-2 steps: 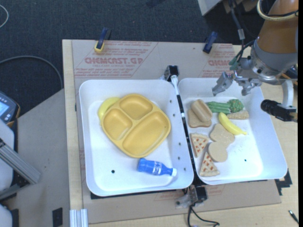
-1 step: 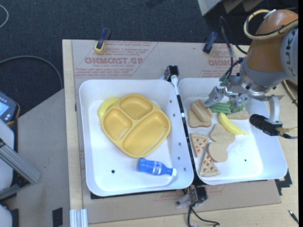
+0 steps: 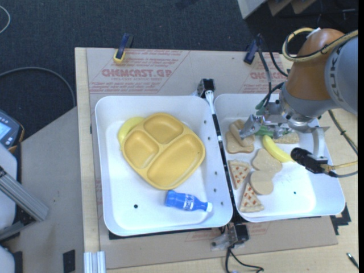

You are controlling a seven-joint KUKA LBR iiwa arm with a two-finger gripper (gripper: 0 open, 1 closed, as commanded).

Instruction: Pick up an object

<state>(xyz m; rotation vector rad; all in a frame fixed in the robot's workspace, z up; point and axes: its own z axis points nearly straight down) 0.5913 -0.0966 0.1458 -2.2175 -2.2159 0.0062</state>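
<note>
My gripper (image 3: 259, 128) hangs low over the far part of the right bin (image 3: 318, 206), below the grey and orange arm (image 3: 310, 73). A small green piece (image 3: 264, 131) lies right at the gripper. Just to its left is a tan toast slice (image 3: 239, 141). A yellow banana (image 3: 276, 151) lies in front of the gripper. Nearer the front sit two round tan biscuits (image 3: 265, 161) (image 3: 261, 182) and two waffle-like wedges (image 3: 239, 173) (image 3: 250, 198). I see nothing lifted off the bin floor.
The left bin (image 3: 108, 169) holds a yellow divided plate (image 3: 164, 149) lying over a yellow dish (image 3: 126, 128), and a blue bottle (image 3: 186, 201) on its side at the front. A black cylinder on a yellow cable (image 3: 307, 159) hangs over the right bin's right side.
</note>
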